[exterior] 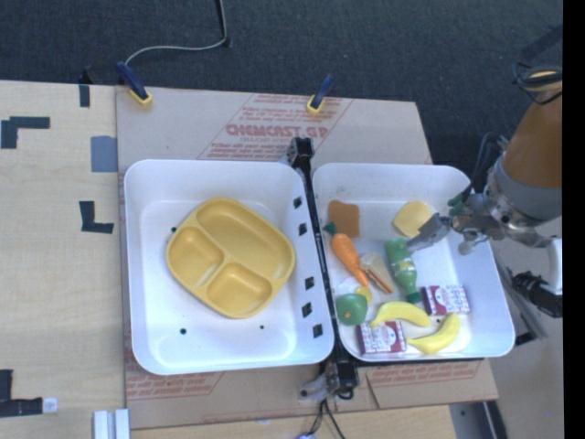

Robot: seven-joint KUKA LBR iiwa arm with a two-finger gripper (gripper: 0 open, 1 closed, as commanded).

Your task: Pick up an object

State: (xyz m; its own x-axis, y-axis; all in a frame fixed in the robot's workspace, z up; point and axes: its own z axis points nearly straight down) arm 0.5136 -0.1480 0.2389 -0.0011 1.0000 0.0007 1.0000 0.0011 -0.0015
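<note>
The right bin (475, 273) holds several toy foods. Among them are a brown square slice (344, 218), a yellow wedge (413, 218), an orange carrot (346, 253), a green vegetable (399, 263), a green apple (351, 307), two bananas (402, 314) and two small red-and-white cartons (445, 299). My gripper (448, 230) hangs over the right side of this bin, just right of the yellow wedge and above the green vegetable. I see nothing held in it.
In the left bin (146, 245) lies a yellow compartment plate (230, 256). A black divider (309, 245) runs between the bins. Yellow clamps (134, 82) pin the cardboard sheet at the back. The grey and orange arm (535, 167) stands at the right.
</note>
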